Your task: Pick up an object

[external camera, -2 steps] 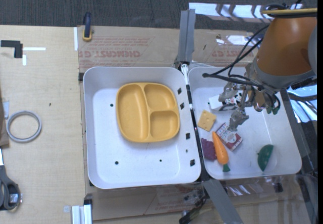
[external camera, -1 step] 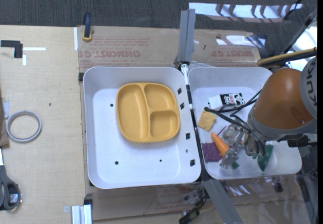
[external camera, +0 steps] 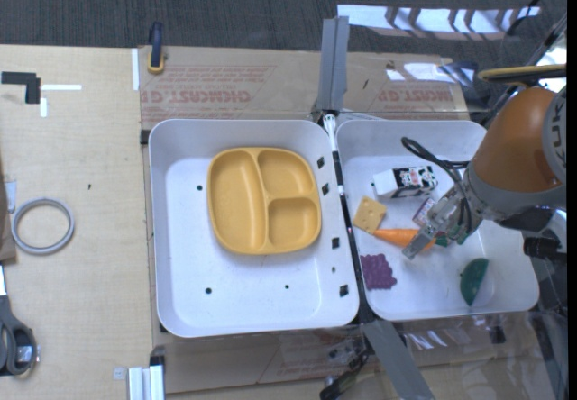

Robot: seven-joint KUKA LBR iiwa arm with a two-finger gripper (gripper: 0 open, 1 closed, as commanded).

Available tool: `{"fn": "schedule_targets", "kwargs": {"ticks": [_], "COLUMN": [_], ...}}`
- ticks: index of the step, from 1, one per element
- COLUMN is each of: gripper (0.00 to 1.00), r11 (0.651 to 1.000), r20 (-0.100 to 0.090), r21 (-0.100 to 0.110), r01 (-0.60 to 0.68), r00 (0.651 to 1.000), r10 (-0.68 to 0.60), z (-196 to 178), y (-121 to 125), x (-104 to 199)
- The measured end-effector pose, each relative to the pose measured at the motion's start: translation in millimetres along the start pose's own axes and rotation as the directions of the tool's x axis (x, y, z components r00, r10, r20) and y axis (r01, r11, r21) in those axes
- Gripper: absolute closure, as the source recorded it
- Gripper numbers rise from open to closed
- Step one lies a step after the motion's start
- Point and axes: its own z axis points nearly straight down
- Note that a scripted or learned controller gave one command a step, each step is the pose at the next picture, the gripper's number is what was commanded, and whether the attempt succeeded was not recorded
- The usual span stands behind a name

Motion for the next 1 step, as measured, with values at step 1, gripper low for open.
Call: {"fn": "schedule_targets", "kwargs": {"ticks": [1], "gripper": [1.0], "r11": [1.0], "r20": [0.008], "r21": [-0.002], "r01": [0.002], "r00": [1.0], "r10": [-0.002], "z": [-10.3], "y": [1.1], "x": [-2.1]}}
